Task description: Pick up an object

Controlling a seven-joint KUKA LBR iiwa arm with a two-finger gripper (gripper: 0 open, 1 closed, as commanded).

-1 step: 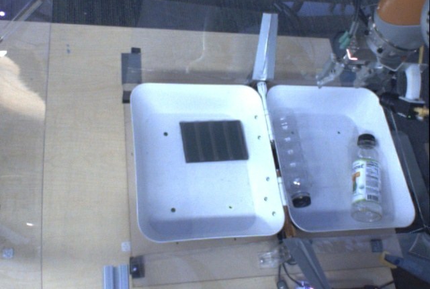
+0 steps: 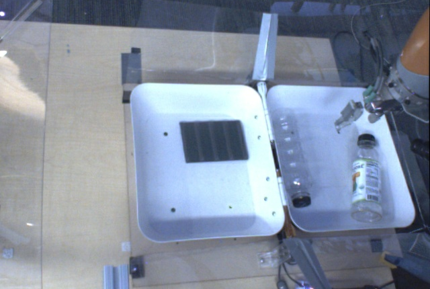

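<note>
A clear bottle (image 2: 367,180) with a black cap and a green and orange label lies along the right side of the right bin (image 2: 322,217), cap pointing to the far side. A second clear bottle (image 2: 292,160) with a black cap at its near end lies against that bin's left wall. My gripper (image 2: 359,114) hangs over the far right part of the right bin, just beyond the labelled bottle's cap. Its fingers (image 2: 345,117) stand apart with nothing between them.
A dark grey ribbed rectangular pad (image 2: 213,140) lies in the middle of the left bin (image 2: 154,207). A clear upright divider (image 2: 264,52) rises behind the seam between the bins. Cables hang at the far right.
</note>
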